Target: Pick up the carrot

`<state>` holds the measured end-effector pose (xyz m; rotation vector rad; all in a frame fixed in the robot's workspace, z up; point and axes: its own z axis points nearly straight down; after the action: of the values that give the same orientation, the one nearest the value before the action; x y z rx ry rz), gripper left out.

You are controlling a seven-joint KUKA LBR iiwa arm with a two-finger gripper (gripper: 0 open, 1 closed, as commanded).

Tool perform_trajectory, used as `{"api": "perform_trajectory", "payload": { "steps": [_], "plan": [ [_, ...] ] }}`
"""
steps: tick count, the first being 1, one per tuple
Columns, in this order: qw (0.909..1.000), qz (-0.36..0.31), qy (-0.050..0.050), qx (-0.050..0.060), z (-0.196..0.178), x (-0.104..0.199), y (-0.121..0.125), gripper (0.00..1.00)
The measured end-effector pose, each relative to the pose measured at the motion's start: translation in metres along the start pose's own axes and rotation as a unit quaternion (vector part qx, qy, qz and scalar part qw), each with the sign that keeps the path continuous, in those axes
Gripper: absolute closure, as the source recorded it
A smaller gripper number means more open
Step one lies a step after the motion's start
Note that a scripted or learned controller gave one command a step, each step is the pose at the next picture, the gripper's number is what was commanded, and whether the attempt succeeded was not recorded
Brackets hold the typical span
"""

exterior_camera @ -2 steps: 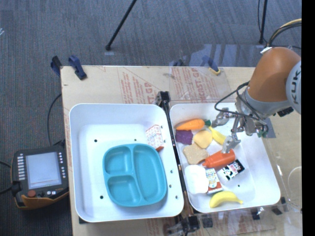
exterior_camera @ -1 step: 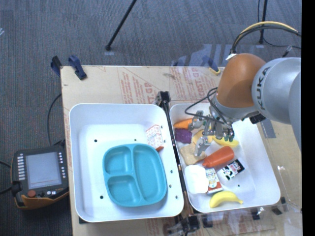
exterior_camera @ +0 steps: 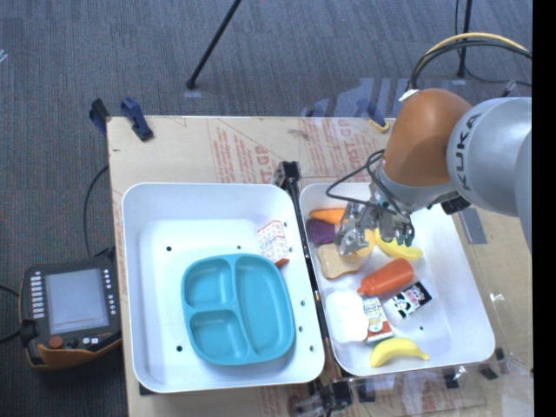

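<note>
A dark grey carpeted floor (exterior_camera: 261,42) is seen around the bench (exterior_camera: 208,150), whose top is covered in printed cardboard. Thin black stand legs (exterior_camera: 219,35) are set beyond its far edge, and a handheld control pendant (exterior_camera: 71,311) is laid on the floor off its left edge.

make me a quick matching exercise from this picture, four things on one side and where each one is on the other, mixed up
Things:
1. blue divided plate
2. carrot
3. whole banana
4. handheld screen unit

Places:
A. near front edge of the right bin
B. on the floor, left of the bench
C. in the left bin
D. far end of the right bin, beside the gripper

Pairs: 1-C, 2-D, 3-A, 4-B
</note>
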<state>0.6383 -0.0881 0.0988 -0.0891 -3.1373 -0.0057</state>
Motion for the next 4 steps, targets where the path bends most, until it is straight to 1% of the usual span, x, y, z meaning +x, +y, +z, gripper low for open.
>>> {"api": "perform_trajectory", "payload": {
  "steps": [1,2,3,4],
  "plan": [
    [0.994,0.11,-0.007,0.0,0.007,0.058,0.002,1.0],
    [0.9819,0.189,-0.009,0.0,-0.151,0.001,0.044,1.0],
    [0.9818,0.19,-0.002,0.001,-0.145,0.004,0.043,0.0],
    [0.9689,0.247,0.001,0.002,-0.085,0.011,0.034,0.0]
  ]
}}
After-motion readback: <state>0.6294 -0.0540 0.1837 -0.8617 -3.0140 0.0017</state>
